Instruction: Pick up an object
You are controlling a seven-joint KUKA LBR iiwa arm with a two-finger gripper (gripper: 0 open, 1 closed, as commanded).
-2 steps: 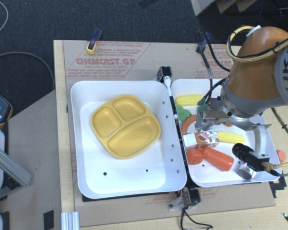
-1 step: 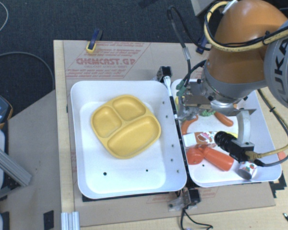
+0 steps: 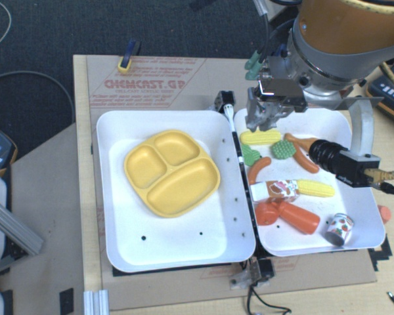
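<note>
Claw (image 3: 261, 118) hangs low at the back of the right white bin (image 3: 364, 238), just above the yellow plastic corn cob (image 3: 261, 137); cannot tell its state. Judgement: no grasp made, lift outstanding.

Toys (image 3: 289, 189) crowd right bin (image 3: 361, 231); left corners free.

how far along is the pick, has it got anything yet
Done: the gripper is over the right bin, just above the yellow corn at the bin's far left. In hand: nothing is visible between its fingers, and the corn lies flat in the bin. Left: the grasp and the lift. The other toys, such as the orange carrot, also lie in that bin.
</note>
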